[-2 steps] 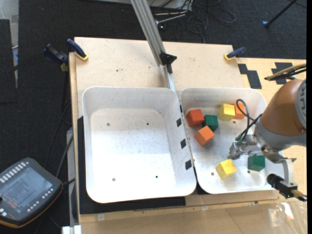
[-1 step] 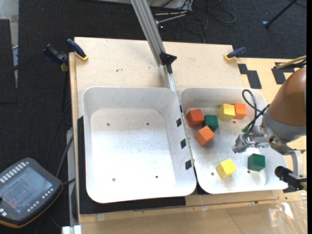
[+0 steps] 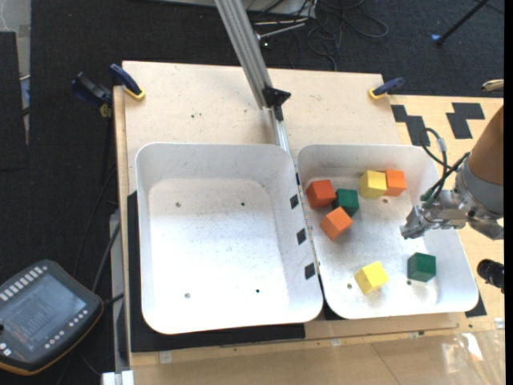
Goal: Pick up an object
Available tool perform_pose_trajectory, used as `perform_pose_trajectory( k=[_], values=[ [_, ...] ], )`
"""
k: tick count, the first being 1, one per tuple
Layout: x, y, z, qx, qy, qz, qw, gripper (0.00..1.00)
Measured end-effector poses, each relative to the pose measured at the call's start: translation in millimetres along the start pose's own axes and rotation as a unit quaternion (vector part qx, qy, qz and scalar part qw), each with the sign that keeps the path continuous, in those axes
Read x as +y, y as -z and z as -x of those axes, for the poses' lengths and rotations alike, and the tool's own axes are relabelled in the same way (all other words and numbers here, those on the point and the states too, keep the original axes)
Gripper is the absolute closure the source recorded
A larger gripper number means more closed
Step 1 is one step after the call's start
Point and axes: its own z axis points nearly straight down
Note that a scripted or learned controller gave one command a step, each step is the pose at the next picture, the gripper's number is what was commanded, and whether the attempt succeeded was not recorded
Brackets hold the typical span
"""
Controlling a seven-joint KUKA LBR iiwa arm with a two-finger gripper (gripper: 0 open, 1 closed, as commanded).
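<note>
The gripper (image 3: 413, 227) is hanging over the right part of the right bin (image 3: 457, 295), reaching in from the right edge; whether it is parted or closed cannot be told from this slant, and nothing is showing between its tips. Just near of it, a green block (image 3: 422, 266) is lying on the bin floor, apart from the gripper. To the left of that, a yellow block (image 3: 371, 277) is sitting near the front wall. Further left, an orange block (image 3: 337, 221) is resting beside a smaller green block (image 3: 348, 200), with a red-orange block (image 3: 321, 192) touching that one on the far side. Toward the far wall, a second yellow block (image 3: 373, 184) and another orange block (image 3: 395, 182) are sitting side by side, touching. The left bin (image 3: 152, 239) is lying next to the right bin on the bench (image 3: 208, 103)
</note>
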Motion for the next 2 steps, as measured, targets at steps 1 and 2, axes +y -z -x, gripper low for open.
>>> perform_pose_trajectory(
  k=[1,2],
  values=[
    [-0.1,46.8,8.7,0.000,0.000,0.000,1.0000,1.00],
    [23.7,52.1,-38.9,0.002,0.003,-0.002,1.0000,1.00]
  ],
)
